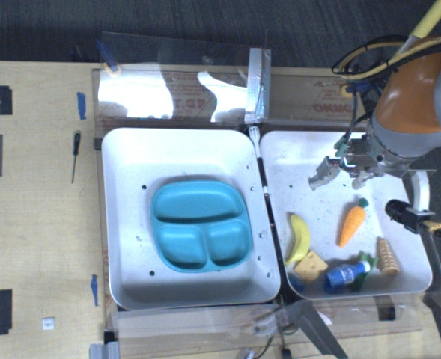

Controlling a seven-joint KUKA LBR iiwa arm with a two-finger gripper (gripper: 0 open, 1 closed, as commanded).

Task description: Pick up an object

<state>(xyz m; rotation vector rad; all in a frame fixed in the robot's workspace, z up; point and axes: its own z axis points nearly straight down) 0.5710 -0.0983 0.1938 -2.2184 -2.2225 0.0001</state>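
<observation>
The right bin (295,149) holds a yellow banana (300,238), an orange carrot (351,224), a blue bottle (348,274), a yellow wedge (311,267) and a tan cone-shaped toy (387,256), all in its near half. My gripper (327,172) hangs over the bin's far part, up and to the left of the carrot and apart from every object. Its fingers are spread with nothing between them.
The left bin (123,163) holds a blue divided plate (201,223). A clear panel and metal post (257,84) stand behind the bins. The grey arm with its orange band (411,103) and cables comes in from the upper right.
</observation>
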